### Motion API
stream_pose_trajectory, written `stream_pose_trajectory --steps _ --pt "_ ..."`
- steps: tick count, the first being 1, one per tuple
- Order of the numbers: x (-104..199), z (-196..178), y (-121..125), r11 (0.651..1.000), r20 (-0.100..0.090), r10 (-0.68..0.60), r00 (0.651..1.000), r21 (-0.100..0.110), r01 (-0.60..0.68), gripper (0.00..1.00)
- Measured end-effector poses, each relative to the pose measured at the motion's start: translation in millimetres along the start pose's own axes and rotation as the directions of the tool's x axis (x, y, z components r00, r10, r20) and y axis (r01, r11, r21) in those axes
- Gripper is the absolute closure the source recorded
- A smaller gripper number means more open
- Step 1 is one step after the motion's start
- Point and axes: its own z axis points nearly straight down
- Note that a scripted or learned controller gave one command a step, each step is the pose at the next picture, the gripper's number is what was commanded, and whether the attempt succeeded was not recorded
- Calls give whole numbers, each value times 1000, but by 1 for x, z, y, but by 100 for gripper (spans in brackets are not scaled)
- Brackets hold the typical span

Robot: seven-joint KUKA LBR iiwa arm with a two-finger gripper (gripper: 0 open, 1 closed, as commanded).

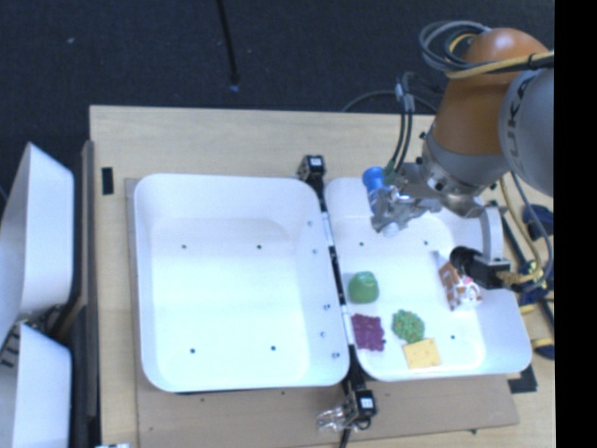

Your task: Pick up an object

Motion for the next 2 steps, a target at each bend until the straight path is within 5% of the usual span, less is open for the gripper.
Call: stream_pose_trajectory --steps 1,2 --pt "-93 80 -57 1000 3 19 1000 13 -19 100" --pt "-44 68 -63 1000 -1 4 1000 4 -4 100"
